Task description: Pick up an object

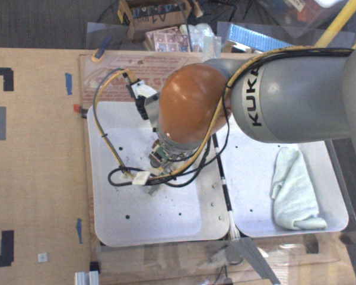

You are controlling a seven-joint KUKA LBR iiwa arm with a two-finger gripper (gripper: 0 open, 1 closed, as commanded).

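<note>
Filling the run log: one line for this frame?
arm: over left bin | gripper: low, fingers unclear | towel: right bin, untouched | grasp: unconfirmed

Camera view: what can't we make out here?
- Tool: fingers hidden under the orange band, so its state is unknown.
- Left bin: the middle is covered by the arm and cables; anything under there is unseen.
- Right bin: upper part hidden by the arm.
- Cloth: its far end runs under the arm.
</note>
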